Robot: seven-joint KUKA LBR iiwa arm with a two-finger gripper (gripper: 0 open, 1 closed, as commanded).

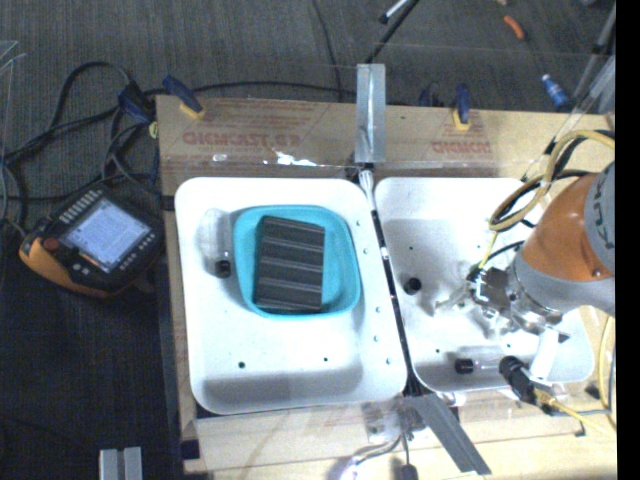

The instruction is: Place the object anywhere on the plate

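Note:
A light blue plate (343, 273) lies in the left bin (280, 378). A dark grey ribbed block (290, 263) rests flat in the middle of that plate. My gripper (478, 294) is low in the right bin (430, 228), well to the right of the plate and apart from the block. I see nothing clearly held at its tip.
A clear, pale object (212, 233) with a small black end (222, 265) lies against the plate's left side. A small black piece (412, 286) sits near the right bin's left wall, and another (463, 365) near its front. A handheld controller (95, 240) lies left of the bench.

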